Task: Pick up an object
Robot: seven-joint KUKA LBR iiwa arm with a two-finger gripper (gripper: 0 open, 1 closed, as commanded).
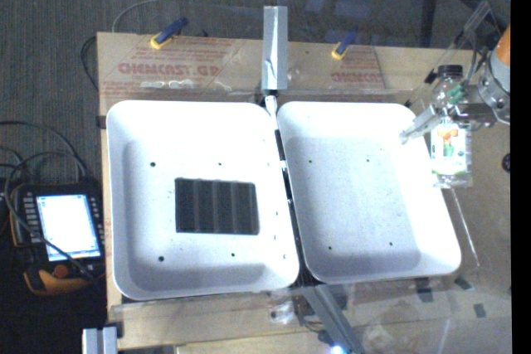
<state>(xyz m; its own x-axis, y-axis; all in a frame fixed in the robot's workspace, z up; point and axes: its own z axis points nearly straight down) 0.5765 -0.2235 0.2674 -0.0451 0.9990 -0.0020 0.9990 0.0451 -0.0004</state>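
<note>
Bench with two white bins point(124, 178), dark ribbed block point(216, 206) in the left one, my gripper point(449, 108) over the right bin's far-right rim, clamped on a clear packet point(449, 152) (orange-green label).

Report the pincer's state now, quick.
Pincer: over the right bin's right rim, with a clear packet bearing an orange and green label hanging below it. Whether it is open or shut cannot be told.

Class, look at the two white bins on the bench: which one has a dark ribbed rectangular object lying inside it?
The left bin, the one farther from the arm. A dark ribbed rectangle lies flat on its floor. The right bin shows bare white floor.
</note>
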